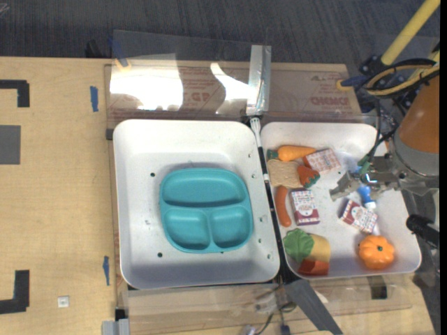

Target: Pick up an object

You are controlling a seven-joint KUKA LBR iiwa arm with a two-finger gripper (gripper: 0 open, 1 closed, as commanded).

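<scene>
You see the arm (419, 142) reaching in from the right over the right-hand bin (328, 128), grey with its orange band at the picture's edge. Its fingers (356, 181) hang low above the bin's middle, but the metal parts and cables blur together there, so you cannot tell whether they are spread or pressed together, and nothing can be seen between them.

Around the fingers the bin is crowded. Just below them lies a small white and red packet (359, 218), with a little blue and white piece (367, 197) close between it and the fingers. Further below sits an orange pumpkin (376, 251), near the bin's front right corner. To the left of the fingers, on the far side, another red and white packet (323, 160) lies tilted beside a carrot (296, 152). Left of that rests a tan slice of bread (283, 172), and beneath it a reddish sausage (283, 206) lies along the bin's left wall. A third packet (305, 206) sits upright just beside the sausage. Nearer the front, a green, yellow and red toy (308, 250) lies well to the lower left of the fingers.

Well to the left, the other bin (133, 145) holds a teal tray (206, 209) with three compartments. Both bins stand on the desk (52, 187).
</scene>
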